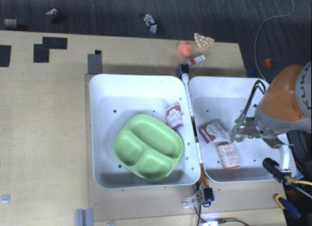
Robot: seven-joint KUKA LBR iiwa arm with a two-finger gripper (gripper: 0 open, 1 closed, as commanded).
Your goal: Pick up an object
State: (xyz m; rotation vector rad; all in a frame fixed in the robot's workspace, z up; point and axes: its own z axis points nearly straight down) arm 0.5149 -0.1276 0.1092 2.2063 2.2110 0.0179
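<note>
The right bin (214,91) holds a red-and-white packet (212,130) near its middle and an orange-and-white packet (228,155) closer to the front. My gripper (237,134) hangs low in this bin, just right of the red-and-white packet and just above the orange one. Its fingers are too small and dark to read, and nothing shows between them. In the left bin (105,103) lies a green divided plate (147,146), tilted, with a small red-and-white packet (174,115) at its upper right.
Beyond the bins, on the bench's far edge, lie a pink ball (184,48), a small tube (196,61) and a triangular toy (204,40). A cable loops above the right bin. The grey-and-orange arm (287,105) covers the right bin's right side.
</note>
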